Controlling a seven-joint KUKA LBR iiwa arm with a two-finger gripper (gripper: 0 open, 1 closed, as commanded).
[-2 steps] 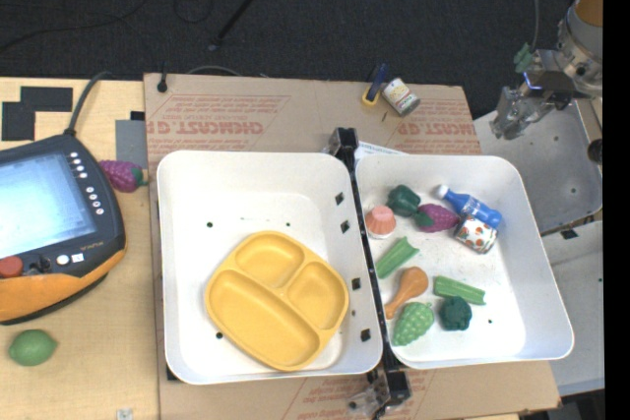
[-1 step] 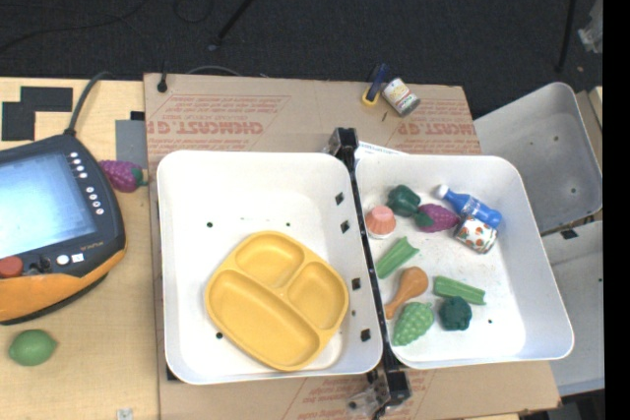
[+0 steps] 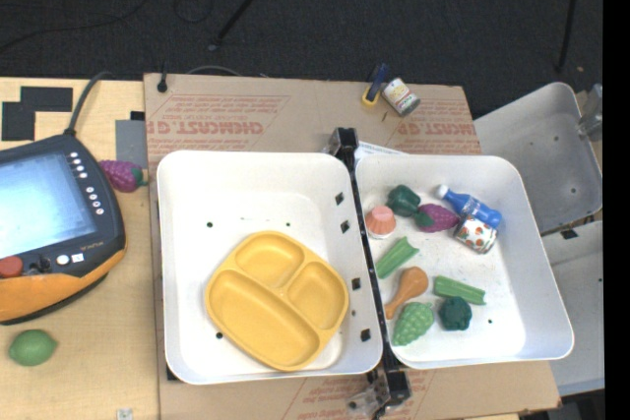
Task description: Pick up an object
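Yellow divided plate [image 3: 277, 298] lies low in the left bin [image 3: 187, 182]. No gripper can be made out, so its state cannot be told. Right bin [image 3: 527, 202] holds the toys: green grapes [image 3: 412, 322], orange drumstick [image 3: 408, 289], green bean [image 3: 459, 290], pink cup [image 3: 380, 221], purple piece [image 3: 435, 217], blue bottle [image 3: 471, 206].
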